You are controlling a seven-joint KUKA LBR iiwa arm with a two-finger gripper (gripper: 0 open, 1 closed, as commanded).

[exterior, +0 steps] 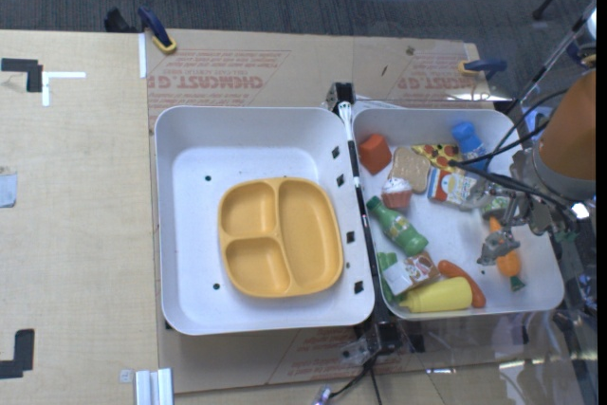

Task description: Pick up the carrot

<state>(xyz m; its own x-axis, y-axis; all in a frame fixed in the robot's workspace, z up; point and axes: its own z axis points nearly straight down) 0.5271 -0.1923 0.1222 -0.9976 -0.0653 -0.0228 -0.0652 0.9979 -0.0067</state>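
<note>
Camera view: pincer (499,248) over carrot (509,263)

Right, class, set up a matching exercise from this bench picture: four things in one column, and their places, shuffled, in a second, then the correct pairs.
Things:
1. yellow divided plate
2. green bottle
3. blue item
4. carrot

Places:
A. right bin's far corner
B. by the gripper, right bin's right side
C. left bin's middle
D. just right of the wall between the bins

Pairs: 1-C, 2-D, 3-A, 4-B
</note>
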